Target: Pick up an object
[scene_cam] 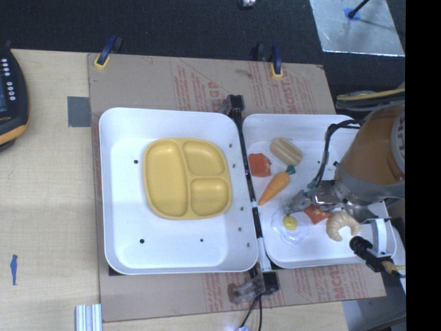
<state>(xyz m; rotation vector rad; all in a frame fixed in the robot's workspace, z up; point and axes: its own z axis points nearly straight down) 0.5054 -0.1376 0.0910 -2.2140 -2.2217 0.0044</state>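
The right bin (303, 257) holds several small food toys. An orange carrot (274, 187) lies near its left wall, with a red piece (259, 164) and a tan roll (286, 149) behind it. A small yellow item (290, 222) sits in a clear cup near the front. A red chunk (317, 215) and a beige curved piece (340, 225) lie to the right of it. My gripper (306, 202) hangs low over the bin, just above the red chunk and right of the carrot. The grey arm with its orange band (374, 154) covers the bin's right side.
The left bin (120, 185) carries a yellow divided plate (187, 178). Both bins rest on cardboard held by clamps (275, 62) at the back. A black pendant (10, 95) lies at the far left of the bench. Cables run at the bins' front joint (251, 292).
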